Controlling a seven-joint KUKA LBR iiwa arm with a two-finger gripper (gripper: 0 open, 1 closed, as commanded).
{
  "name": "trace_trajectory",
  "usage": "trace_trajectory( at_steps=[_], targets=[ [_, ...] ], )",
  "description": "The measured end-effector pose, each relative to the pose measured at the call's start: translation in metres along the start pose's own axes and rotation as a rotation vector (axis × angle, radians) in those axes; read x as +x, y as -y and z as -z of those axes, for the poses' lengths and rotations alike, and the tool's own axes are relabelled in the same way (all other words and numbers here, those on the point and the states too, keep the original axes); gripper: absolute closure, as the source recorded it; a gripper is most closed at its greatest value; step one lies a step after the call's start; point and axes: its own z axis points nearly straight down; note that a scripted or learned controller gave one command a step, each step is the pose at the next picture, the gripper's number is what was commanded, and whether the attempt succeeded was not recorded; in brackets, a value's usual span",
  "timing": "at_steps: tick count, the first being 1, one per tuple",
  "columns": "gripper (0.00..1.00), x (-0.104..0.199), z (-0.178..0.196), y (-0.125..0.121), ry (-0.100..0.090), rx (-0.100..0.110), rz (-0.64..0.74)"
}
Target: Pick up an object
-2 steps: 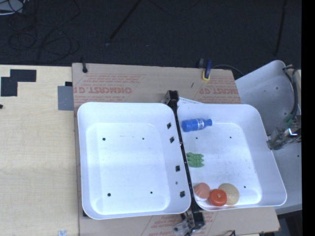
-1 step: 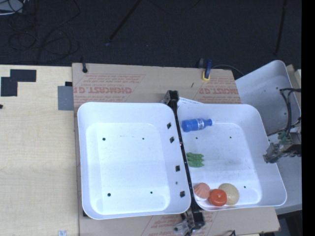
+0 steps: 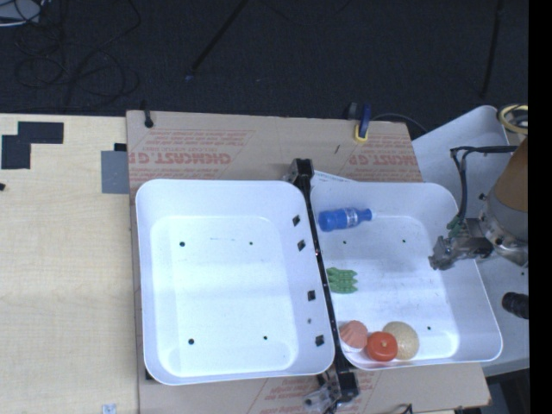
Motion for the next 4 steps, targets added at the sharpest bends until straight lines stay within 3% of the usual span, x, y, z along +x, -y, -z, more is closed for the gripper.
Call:
trace_trajectory(
  at_steps=[1,2,3,4],
  targets=[
    [0.00,-0.001,0.005,0.001,0.001,-0.003,-0.004],
    [1.00,-0.002,0.015,0.002,0.001,-0.001,-0.005],
    [1.00,0.047,0.113,0.016,0.002,-0.012,0.003],
    [1.00,0.130,0.063,0.057,-0.003,0.005,0.005]
  ],
)
